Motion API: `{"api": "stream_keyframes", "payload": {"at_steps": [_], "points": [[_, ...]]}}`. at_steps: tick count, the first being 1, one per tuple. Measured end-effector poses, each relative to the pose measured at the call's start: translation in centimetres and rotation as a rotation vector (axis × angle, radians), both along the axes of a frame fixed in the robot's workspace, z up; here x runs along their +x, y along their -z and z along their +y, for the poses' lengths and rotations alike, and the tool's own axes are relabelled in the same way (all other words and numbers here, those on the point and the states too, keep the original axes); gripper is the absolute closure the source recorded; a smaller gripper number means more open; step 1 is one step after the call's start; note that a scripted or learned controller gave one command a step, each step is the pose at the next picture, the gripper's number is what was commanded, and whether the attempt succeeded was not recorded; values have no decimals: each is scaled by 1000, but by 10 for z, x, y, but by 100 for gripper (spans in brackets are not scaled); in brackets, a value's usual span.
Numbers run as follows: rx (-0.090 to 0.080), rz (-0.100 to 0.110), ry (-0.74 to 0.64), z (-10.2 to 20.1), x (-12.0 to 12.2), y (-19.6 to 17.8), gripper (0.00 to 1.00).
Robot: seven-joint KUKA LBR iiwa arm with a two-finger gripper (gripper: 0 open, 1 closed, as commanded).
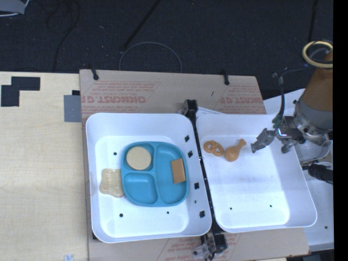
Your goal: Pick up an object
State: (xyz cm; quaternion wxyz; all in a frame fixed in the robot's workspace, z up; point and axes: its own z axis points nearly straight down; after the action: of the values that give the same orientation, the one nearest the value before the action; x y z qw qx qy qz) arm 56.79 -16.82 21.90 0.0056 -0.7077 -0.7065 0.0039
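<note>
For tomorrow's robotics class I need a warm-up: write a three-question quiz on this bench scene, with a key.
1. True or false: the blue three-compartment plastic tray lies in the left white bin.
2. Which lies nearest the gripper? A round tan disc B tan pear-shaped toy C pale yellow flat piece
3. Fill in: the brown pretzel-shaped toy lies in the ___ bin.

Key: 1 true; 2 B; 3 right

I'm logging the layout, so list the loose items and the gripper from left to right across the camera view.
Pale beige piece → round cracker → orange-brown block → pretzel → tan pear-shaped piece → gripper.
</note>
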Motion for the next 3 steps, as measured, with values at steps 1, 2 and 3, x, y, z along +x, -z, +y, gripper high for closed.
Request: {"api": "stream_keyframes", "payload": {"at_steps": [1,2,3], "points": [[-3,-12,-2,0,3,-6,0],[-1,-7,-2,-2,7,39,0],[-1,-6,-1,-11,9,91,0]]}}
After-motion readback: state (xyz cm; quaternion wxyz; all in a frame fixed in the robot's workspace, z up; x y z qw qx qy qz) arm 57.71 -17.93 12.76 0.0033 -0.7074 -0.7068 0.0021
